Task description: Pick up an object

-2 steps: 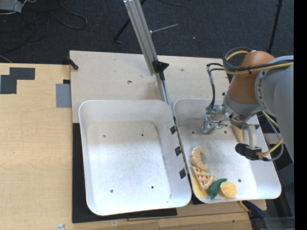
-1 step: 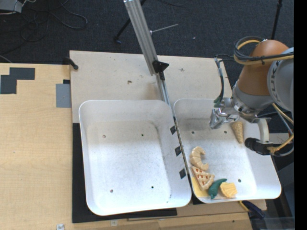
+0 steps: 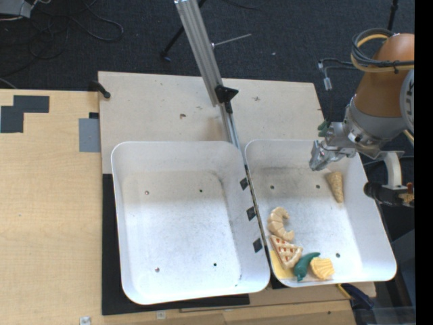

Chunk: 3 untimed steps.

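Pale bench [image 3: 162,107], dark carpeted floor [image 3: 101,26].

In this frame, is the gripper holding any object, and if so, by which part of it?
Nothing is seen held. The gripper hangs over the upper part of the right bin; the cone-shaped toy lies on the bin floor below it, apart from it.

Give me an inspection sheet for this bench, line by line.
Surface: pale bench board bearing two white bins; left bin speckled.
Job's things: in the right bin, a tan cone, croissant, waffle wedge, green piece, yellow piece.
Clutter: nothing seen.
Gripper: gripper above the right bin's far end, nothing visibly held.
Cables: black cables on the dark floor.
Surroundings: slanted metal rail; wooden table on the left.
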Available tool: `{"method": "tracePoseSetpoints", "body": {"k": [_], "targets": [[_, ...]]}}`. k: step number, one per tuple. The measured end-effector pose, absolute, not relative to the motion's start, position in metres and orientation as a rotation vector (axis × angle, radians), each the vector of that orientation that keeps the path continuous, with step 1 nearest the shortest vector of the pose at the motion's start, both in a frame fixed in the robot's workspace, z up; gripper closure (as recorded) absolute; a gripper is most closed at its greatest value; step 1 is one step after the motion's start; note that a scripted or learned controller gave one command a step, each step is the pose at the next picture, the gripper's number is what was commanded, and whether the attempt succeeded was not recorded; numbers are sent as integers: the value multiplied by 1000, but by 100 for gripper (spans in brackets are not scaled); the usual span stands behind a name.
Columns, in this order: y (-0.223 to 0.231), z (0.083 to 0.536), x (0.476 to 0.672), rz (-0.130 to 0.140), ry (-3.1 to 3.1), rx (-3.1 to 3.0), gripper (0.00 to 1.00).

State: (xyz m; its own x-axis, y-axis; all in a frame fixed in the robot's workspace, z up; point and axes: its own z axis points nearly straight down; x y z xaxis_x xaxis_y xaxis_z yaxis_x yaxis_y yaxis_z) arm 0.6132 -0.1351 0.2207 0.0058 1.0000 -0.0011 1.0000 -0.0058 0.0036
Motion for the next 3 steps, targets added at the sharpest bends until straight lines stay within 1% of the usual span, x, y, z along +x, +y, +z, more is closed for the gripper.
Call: {"method": "tracePoseSetpoints", "body": {"k": [1,2,3], "targets": [[-136,233,613,0,2217,2226,100],[-85,243,612,1,2229,2219,100],[-33,229,611,-3,2230,2220,100]]}}
